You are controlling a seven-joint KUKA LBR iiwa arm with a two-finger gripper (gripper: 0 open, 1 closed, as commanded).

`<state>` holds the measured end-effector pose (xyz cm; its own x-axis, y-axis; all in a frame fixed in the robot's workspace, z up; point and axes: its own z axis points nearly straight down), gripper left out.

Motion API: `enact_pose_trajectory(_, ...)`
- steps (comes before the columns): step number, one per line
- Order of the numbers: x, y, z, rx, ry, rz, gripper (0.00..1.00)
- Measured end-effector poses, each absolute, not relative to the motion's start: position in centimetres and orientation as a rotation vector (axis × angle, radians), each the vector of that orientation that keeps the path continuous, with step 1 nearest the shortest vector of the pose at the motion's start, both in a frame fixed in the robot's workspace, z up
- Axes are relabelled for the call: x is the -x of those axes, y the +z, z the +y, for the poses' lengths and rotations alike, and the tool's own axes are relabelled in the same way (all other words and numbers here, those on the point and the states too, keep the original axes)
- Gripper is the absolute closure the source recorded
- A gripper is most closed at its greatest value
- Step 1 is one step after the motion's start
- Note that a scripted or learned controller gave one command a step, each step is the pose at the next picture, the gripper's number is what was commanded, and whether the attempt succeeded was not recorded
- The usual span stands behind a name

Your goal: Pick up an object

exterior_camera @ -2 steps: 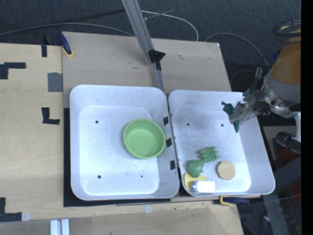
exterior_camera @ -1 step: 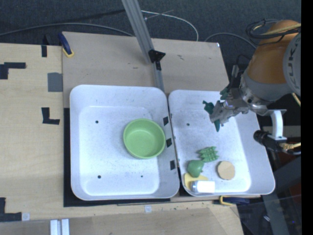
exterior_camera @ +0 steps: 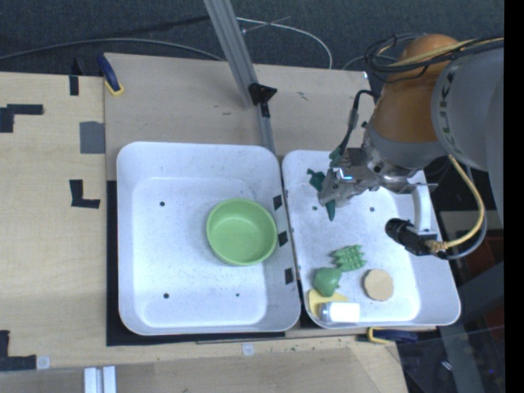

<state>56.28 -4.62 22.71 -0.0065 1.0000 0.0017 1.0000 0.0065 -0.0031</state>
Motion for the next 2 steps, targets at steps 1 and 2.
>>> enact_pose_trajectory(1,-56.6,21.8,0.1,2.212,0.003,-2.226,1.0)
enact_pose_trajectory(2,-56.7,23.0,5.9,2.211,0.0,-2.228,1.0)
